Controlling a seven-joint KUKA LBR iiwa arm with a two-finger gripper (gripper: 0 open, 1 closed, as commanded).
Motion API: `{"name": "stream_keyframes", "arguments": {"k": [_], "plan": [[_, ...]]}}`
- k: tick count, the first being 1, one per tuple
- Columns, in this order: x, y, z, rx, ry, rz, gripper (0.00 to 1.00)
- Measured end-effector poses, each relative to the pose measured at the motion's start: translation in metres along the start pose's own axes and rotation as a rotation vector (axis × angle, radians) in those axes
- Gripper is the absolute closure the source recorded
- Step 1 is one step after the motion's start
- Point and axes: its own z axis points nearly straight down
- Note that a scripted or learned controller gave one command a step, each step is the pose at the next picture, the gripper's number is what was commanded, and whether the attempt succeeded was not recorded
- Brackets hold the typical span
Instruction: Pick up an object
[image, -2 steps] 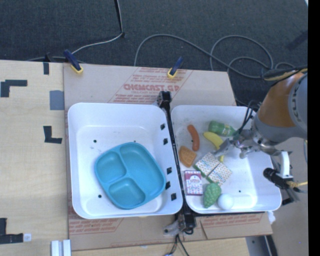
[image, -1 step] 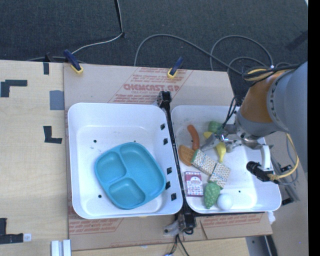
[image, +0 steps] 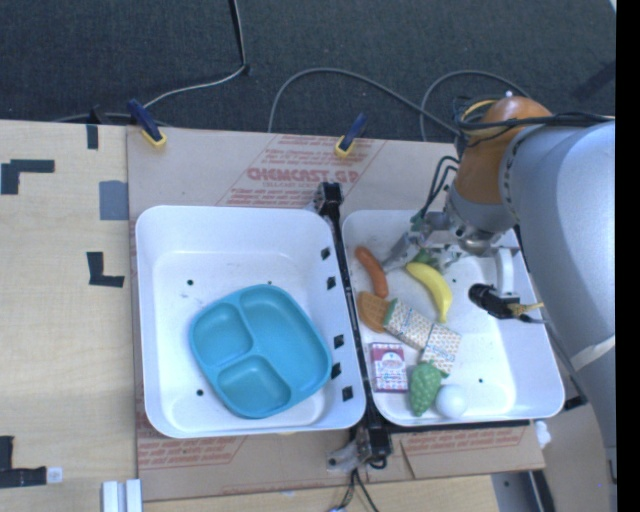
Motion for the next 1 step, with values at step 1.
{"name": "stream_keyframes", "arguments": {"k": [1], "plan": [[-0.0370, -0.0117, -0.0022, -0.023, -0.004, -0.006, 0.00]]}}
